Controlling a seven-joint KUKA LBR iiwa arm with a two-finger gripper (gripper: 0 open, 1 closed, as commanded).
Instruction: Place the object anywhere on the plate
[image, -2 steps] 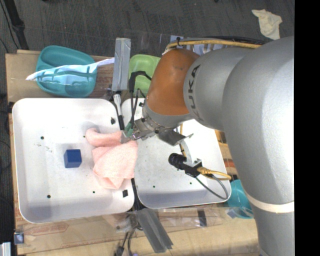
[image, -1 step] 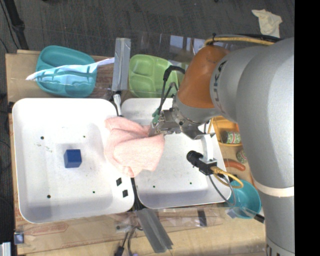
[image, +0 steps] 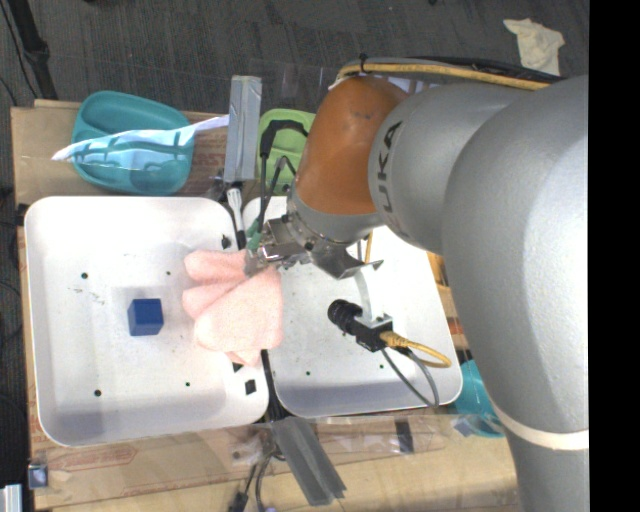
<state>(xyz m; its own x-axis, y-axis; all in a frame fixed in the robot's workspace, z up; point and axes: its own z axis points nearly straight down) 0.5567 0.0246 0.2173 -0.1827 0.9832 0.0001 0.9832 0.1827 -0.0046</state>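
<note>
Gripper (image: 262, 250) at pink cloth's (image: 238, 306) upper edge, finger state cannot be told, blue cube (image: 146, 316) apart in left bin (image: 60, 400), pink cloth draped over bin's right rim

Wooden desk (image: 120, 462) with two shallow white bins side by side.

The left bin (image: 60, 300) and the right bin (image: 420, 330) sit touching near the desk's middle. At the far left corner a teal scoop-shaped container (image: 130, 140) rests on the wood, a white and blue paper strip (image: 140, 140) lying across it.
</note>
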